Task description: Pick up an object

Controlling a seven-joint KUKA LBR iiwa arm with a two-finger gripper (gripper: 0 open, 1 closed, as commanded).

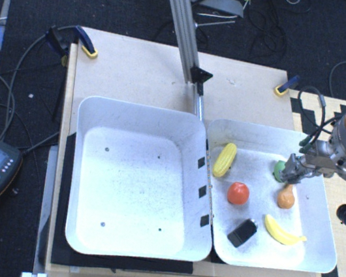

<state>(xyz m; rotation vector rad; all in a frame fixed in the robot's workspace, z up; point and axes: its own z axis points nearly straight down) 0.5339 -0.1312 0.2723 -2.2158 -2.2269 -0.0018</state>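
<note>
Camera view, gripper (pixel 292 167) hovering over right bin (pixel 311 258), finger state impossible to tell, green object (pixel 279 170) touching its left side, shape and long axis mostly hidden, orange pear (pixel 286 198) sitting just below.

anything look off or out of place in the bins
Nothing stands out. The corn, tomato, banana, black block and an orange piece lie loose in the right bin, none spilled. The hand is low by a green item.
</note>
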